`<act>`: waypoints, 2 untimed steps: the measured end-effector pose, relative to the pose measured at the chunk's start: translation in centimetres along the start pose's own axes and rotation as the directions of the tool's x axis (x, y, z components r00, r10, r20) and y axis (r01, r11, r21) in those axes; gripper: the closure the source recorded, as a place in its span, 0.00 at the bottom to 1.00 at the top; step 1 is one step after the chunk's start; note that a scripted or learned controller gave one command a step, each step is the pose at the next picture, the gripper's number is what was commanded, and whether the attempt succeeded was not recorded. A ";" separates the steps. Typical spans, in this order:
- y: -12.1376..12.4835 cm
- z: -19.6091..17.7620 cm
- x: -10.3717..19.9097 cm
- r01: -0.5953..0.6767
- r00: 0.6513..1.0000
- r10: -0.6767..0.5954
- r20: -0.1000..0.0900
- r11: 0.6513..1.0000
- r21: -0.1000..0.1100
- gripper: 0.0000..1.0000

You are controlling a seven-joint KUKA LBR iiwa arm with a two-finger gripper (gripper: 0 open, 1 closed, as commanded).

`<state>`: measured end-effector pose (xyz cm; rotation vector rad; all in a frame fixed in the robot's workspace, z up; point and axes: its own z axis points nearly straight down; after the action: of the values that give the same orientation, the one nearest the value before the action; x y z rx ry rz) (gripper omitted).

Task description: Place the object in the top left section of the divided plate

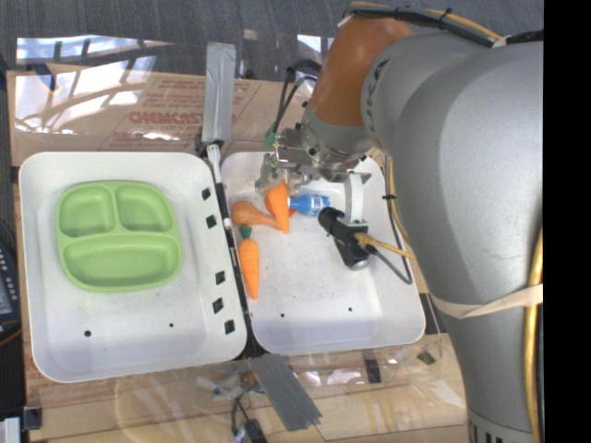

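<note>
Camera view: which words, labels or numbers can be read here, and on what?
Cardboard sheet at the back: lines of red print, too blurred to read.
Blue item in the right bin: any label is too small to read.
Green divided plate: no text.

Toy carrot (249, 268) in right bin (319, 298)

two bins (111, 330), one plate (120, 261), perhaps three carrots (249, 270), one blue object (310, 203).

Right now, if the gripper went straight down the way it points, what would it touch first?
Probably the short orange cone-shaped toy directly under the gripper; depth is unclear, so they may already touch.
</note>
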<state>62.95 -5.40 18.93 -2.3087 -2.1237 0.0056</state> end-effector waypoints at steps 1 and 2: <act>2.1 -0.1 6.6 -0.052 0.999 0.052 0.001 0.999 -0.002 1.00; 3.2 -9.3 -5.8 -0.216 0.976 0.216 0.000 0.976 -0.005 1.00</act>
<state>65.66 -11.44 28.23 -2.5296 -1.8626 0.0020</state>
